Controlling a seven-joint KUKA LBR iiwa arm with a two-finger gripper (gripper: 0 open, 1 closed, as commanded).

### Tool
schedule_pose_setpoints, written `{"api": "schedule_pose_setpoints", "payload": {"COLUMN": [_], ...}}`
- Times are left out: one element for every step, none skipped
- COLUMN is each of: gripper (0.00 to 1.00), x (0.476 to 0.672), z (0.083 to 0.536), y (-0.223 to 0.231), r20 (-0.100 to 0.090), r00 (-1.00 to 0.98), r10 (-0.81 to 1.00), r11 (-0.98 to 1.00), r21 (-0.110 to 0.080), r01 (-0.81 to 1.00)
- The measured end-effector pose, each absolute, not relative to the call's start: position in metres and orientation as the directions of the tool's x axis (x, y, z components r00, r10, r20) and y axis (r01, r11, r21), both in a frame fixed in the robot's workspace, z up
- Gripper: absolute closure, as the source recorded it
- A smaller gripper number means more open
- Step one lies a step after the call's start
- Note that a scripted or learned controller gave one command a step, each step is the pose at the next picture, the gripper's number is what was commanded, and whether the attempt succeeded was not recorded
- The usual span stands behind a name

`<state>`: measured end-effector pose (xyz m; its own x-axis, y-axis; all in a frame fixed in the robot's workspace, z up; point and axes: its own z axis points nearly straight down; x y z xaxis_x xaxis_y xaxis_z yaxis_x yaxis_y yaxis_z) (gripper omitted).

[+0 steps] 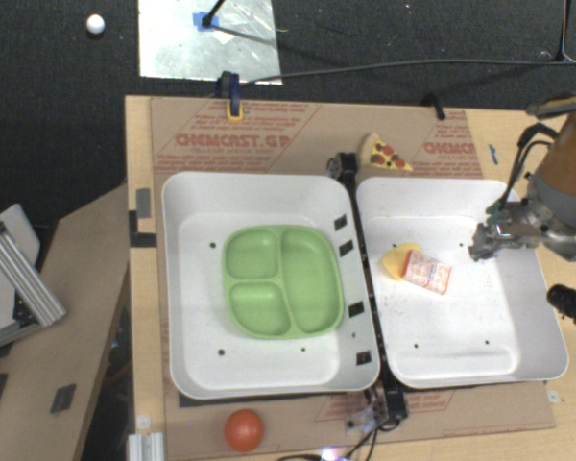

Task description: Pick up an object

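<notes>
Overhead, the tabletop (298, 128) carries two white bins side by side: the left bin (187, 257) holds a green tray (282, 281) with three compartments, lying flat near its middle, and the right bin (518, 344) holds a small yellow piece (397, 259) touching a red-and-white packet (428, 275) that lies at its 4 o'clock; the pair sits in the left half of that bin, a little above its middle. From 3 o'clock the arm (564, 176) reaches in over the right bin's far right edge, and the gripper (487, 239) hangs near that bin's upper right, at about 2 o'clock from the packet and clearly apart from it. Whether the jaws are apart or together I cannot tell, since that end of the arm is dark and blurred; nothing shows between them. Outside the bins, a pizza slice toy (385, 154) lies on the tabletop just beyond the gap between the two bins, at 12 o'clock from the yellow piece, and an orange ball (243, 429) rests near the front edge, at 6 o'clock from the tray
</notes>
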<state>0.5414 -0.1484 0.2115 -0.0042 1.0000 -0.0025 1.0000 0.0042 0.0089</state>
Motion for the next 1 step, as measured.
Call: {"api": "schedule_pose_setpoints", "payload": {"gripper": [1.00], "x": [0.5433], "z": [0.2659], "y": [-0.1488], "r20": [-0.002], "r00": [-0.005], "r10": [1.000], "r11": [0.005], "r21": [0.008], "r01": [1.000]}}
